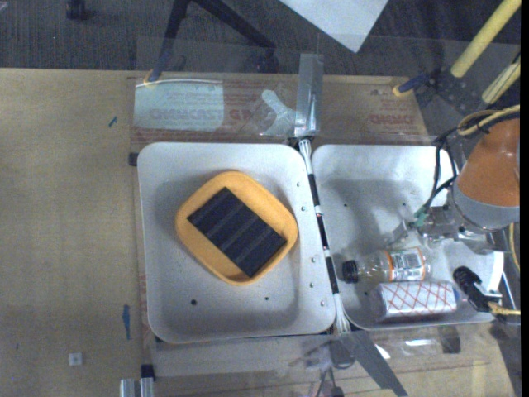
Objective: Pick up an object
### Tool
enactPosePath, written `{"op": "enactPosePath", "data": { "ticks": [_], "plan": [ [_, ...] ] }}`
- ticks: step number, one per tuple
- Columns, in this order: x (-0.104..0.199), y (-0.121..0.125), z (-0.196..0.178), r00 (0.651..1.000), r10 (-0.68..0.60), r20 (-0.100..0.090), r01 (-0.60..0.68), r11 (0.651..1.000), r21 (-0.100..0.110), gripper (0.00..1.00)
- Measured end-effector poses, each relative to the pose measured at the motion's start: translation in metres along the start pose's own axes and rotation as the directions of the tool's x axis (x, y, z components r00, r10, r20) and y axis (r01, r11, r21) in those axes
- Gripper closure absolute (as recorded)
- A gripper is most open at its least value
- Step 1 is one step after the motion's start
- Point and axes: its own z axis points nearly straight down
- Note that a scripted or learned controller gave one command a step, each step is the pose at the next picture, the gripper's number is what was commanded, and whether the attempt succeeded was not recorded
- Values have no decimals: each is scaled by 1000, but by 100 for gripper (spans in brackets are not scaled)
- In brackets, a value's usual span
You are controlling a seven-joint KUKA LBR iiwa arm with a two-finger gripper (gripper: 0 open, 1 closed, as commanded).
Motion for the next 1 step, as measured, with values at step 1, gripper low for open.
{"op": "enactPosePath", "data": {
  "ticks": [1],
  "plan": [
    [20,-11,4,968,-249,18,250,968,-28,0]
  ]
}}
